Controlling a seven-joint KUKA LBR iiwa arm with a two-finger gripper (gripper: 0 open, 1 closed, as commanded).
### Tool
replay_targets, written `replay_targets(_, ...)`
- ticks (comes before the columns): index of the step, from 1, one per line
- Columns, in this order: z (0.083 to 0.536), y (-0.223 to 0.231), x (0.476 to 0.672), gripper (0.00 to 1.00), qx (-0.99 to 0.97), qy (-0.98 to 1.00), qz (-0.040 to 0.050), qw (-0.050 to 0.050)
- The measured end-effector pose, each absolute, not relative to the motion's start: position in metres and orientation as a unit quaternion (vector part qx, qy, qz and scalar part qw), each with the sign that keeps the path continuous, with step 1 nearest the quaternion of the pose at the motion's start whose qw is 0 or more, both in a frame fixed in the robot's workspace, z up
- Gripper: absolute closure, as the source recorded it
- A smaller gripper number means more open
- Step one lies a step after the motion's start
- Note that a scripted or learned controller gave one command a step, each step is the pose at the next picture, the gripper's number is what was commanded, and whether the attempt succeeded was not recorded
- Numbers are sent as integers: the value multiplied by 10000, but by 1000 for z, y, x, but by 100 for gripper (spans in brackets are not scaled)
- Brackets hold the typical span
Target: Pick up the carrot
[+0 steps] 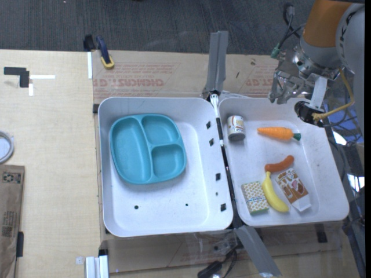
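The orange carrot [276,133] with a green tip lies flat in the right bin [324,155], in its back half, green end pointing right. My gripper [283,91] hangs above the bin's back edge, up and slightly right of the carrot and well clear of it. Its fingers stand open with nothing between them.
A small tin can [235,127] stands left of the carrot. Nearer the front lie a sausage [279,164], a banana [274,193], a small snack box [254,197] and a red-and-white carton [293,190]. The left bin [116,213] holds a blue divided plate [148,148].
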State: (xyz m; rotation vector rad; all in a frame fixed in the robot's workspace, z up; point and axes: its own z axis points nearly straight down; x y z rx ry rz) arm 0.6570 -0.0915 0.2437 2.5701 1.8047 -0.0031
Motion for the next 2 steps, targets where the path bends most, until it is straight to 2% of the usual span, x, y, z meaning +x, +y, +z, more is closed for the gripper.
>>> replay_targets(1, 91, -172, 575, 100, 8277, 5612, -11, -7)
replay_targets(2, 91, -193, 590, 100, 8518, 5238, -10, -4)
